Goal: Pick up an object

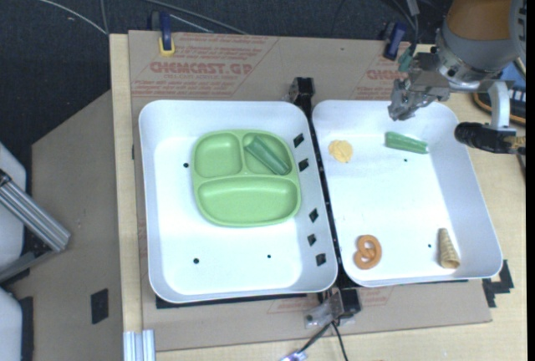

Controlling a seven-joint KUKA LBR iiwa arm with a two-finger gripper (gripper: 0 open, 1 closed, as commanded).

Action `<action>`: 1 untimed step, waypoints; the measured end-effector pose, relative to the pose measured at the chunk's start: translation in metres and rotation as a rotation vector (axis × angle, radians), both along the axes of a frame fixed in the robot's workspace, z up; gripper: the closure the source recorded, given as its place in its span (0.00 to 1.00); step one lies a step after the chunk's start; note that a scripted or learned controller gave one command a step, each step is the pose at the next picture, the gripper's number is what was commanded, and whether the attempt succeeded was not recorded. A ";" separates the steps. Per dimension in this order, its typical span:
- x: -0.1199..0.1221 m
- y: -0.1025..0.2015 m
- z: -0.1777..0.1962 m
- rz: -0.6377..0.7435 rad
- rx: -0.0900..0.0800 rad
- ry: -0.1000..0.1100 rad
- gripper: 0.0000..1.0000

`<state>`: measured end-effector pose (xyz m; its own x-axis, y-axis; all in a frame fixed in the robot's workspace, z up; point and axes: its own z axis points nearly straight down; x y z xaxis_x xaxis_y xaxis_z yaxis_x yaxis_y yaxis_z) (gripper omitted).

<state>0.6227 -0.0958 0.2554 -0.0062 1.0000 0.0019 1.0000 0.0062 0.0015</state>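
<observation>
My gripper (404,107) hangs over the far edge of the right bin (476,209), just above and left of a flat green piece (406,142); nothing shows between its fingers. A small yellow chunk (340,151) lies near the bin's left wall. A pretzel (367,251) sits at the front left of that bin, and a waffle cone (448,248) at the front right. In the left bin (167,251) a green divided plate (247,180) holds a green pickle-like piece (268,153) in its upper right compartment.
A row of black clips (308,184) runs along the divider between the bins. Blue clamps (167,32) hold the cardboard base at the back. Cables cross the dark floor behind the bench.
</observation>
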 end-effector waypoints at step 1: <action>0.005 0.061 0.004 0.001 0.001 -0.001 1.00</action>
<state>0.6277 -0.0351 0.2594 -0.0073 1.0000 0.0027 1.0000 0.0073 0.0021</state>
